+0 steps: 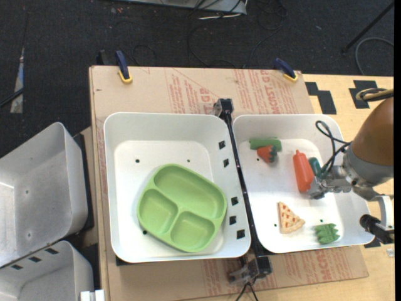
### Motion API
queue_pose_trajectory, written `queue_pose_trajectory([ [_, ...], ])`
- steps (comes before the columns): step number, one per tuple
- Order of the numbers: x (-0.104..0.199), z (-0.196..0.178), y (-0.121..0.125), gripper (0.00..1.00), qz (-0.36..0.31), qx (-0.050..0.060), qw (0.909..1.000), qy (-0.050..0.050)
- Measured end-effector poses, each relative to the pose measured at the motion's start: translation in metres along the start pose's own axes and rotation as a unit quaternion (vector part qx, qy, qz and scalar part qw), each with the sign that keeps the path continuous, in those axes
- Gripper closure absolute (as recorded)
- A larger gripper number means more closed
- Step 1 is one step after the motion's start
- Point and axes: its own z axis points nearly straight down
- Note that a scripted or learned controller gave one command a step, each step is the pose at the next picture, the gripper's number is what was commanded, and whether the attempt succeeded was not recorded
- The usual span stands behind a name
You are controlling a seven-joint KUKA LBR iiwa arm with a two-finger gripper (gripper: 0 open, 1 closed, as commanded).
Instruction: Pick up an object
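The right bin (pixel 285 123) holds several toy foods. A long red-orange piece (pixel 302 170) lies upright in the view near the bin's middle right. A pizza slice (pixel 289 218) lies at the front, with a small green leafy piece (pixel 327 232) to its right. At the back sits a red and green piece (pixel 267 148). My gripper (pixel 317 189) is low in the right bin, right beside the lower right end of the red-orange piece. The arm's wrist hides how the gripper meets that piece.
The left bin (pixel 119 130) holds a light green divided plate (pixel 182 207). A black divider (pixel 235 168) runs between the two bins. A cable (pixel 332 144) loops from the wrist over the right bin's back corner. White tubs (pixel 34 180) stand off the bench at the left.
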Motion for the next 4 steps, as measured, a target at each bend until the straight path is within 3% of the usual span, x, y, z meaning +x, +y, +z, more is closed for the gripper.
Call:
queue_pose_trajectory([
  [2,0.003,-0.096,0.001,1.0,-0.002,-0.002,1.0,-0.001],
  [4,0.109,-0.105,0.027,1.0,-0.005,-0.001,1.0,0.001],
])
